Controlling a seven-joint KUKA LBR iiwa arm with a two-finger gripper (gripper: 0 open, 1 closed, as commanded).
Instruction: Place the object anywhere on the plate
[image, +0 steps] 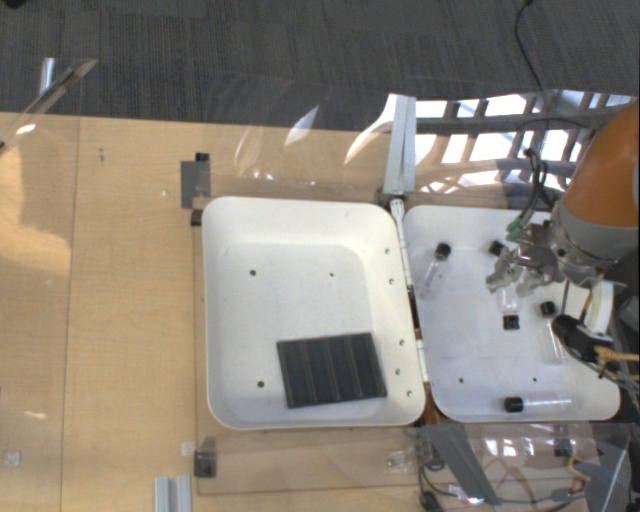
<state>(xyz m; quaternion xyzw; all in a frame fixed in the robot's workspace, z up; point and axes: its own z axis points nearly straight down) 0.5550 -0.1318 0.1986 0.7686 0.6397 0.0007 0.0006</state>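
Plate (331, 370) dark grey, ridged, rectangular, possibly slatted, left bin (230, 300)

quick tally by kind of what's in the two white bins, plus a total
dark ribbed plate, in the left bin: 1
clear tubes with a black cap, in the right bin: 2, one near its left wall, one along its near edge
small black pieces, right bin: 3 that I can make out
Total: 6

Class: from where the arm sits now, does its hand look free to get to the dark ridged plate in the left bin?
Probably yes: the hand hangs over the right bin, and nothing lies on the plate.
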